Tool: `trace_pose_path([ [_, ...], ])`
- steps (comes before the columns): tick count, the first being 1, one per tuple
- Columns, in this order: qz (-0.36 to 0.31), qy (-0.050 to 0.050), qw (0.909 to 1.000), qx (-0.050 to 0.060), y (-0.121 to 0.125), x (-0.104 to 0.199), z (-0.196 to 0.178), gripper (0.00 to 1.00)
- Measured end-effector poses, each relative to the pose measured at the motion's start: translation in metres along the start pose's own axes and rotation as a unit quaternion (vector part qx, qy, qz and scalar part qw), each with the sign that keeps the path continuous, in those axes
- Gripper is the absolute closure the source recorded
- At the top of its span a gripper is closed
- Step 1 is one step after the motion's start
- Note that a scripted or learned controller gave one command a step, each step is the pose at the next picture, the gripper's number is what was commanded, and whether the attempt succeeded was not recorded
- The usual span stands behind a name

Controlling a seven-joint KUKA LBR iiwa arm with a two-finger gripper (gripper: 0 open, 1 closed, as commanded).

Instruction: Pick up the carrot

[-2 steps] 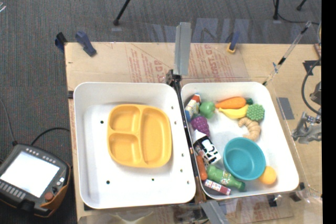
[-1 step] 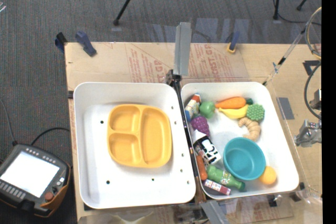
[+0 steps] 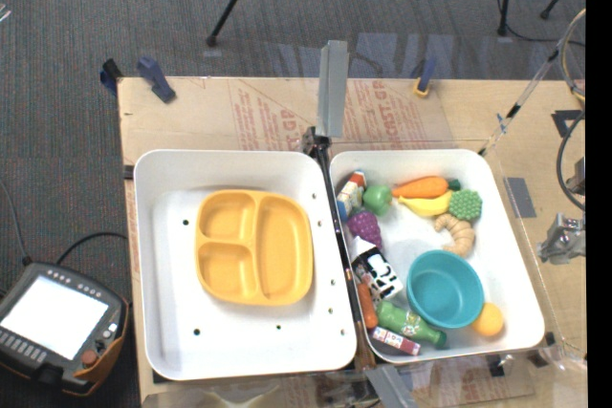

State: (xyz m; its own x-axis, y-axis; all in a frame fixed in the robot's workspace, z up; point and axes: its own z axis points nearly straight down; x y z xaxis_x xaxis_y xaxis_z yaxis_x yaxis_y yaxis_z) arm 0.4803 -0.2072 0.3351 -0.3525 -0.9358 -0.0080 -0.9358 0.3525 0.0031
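The carrot (image 3: 422, 187) is orange with a small green top at its right end. It lies on its side near the back of the right bin (image 3: 521, 244). A yellow banana (image 3: 426, 204) rests right against its front side. A green round fruit (image 3: 378, 198) sits just left of its tip.
The right bin also holds a bumpy green fruit (image 3: 466, 204), a ginger root (image 3: 457, 235), purple grapes (image 3: 363, 226), a teal bowl (image 3: 445, 289), an orange (image 3: 489, 320), a black-and-white can (image 3: 379, 273) and bottles. A yellow divided plate (image 3: 255, 246) lies in the left bin (image 3: 158, 301).
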Motion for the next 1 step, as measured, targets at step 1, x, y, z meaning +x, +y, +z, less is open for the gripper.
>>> trace_pose_path([
  [1,-0.059,0.003,0.9982,0.005,0.0010,0.0039,-0.0897,1.00],
])
